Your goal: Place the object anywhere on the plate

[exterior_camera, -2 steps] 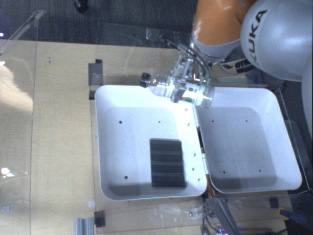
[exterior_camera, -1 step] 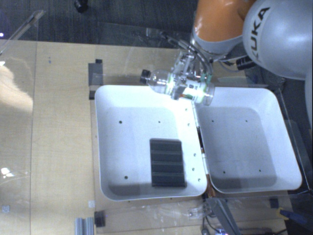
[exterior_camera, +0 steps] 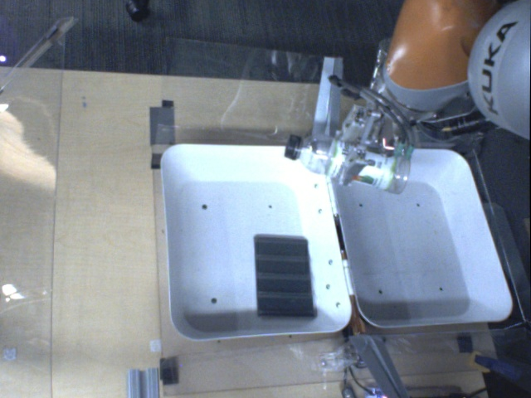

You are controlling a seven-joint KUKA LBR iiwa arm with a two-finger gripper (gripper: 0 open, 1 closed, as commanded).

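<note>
Sitting in the left bin near its front edge is the ridged black object, long axis running front-to-back. Farther back, the gripper hangs over the bins' divider; can't tell its finger state.

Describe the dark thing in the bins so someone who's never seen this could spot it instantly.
Find the two white bins side by side; take the left bin. Near its front edge lies a black ridged rectangular block, the sole dark object against the white floor.
</note>
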